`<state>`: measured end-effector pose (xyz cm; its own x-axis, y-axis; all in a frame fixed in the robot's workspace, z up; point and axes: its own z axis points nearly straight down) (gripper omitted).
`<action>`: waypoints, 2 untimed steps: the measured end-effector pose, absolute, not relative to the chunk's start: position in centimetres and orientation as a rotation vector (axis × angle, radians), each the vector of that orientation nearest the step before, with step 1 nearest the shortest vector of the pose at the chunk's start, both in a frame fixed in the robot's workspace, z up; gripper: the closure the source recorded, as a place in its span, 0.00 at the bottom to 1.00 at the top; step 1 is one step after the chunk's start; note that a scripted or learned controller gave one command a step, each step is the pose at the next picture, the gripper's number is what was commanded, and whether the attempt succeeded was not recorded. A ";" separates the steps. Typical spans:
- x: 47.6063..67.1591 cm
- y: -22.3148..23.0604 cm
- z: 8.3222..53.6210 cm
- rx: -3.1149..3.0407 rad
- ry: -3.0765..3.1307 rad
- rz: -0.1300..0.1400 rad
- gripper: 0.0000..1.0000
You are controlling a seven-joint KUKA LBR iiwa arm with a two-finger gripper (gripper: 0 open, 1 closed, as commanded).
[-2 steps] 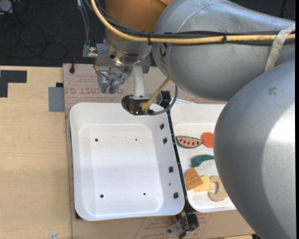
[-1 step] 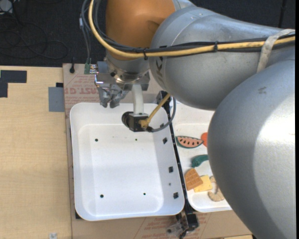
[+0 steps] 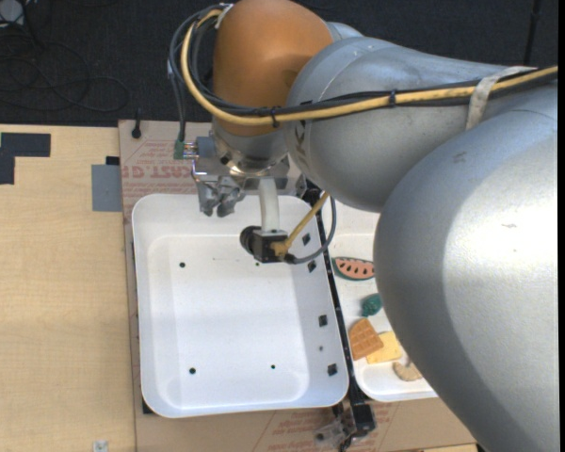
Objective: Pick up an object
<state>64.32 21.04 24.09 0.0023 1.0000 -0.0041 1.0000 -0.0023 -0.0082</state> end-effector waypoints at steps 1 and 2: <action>64.5 21.7 37.6 -2.222 -2.228 -0.017 1.00; 64.4 22.5 38.0 -2.219 -2.223 0.003 1.00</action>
<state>64.41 22.51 37.96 -0.0022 1.0000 -0.0009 1.0000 0.0022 -0.0018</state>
